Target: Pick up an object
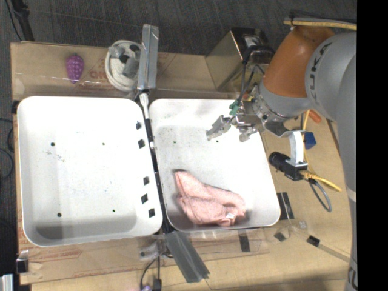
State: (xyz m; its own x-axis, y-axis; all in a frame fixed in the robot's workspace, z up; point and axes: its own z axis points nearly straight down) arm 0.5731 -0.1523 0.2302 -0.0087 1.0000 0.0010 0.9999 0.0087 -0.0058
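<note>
Nothing is picked up yet.
The arm [315, 59] enters at 2 o'clock; the pink cloth [209, 200] lies at 5 o'clock in the right bin [182, 111]; the gripper [229, 129] hangs above, spread, holding nothing.

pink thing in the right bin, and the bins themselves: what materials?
Pink thing: looks like soft cloth, maybe terry; matte, crumpled into folds, with a small tag at its near edge. Right bin and left bin: probably moulded plastic; smooth white, rounded corners, faint sheen, some dark scuff specks.
</note>
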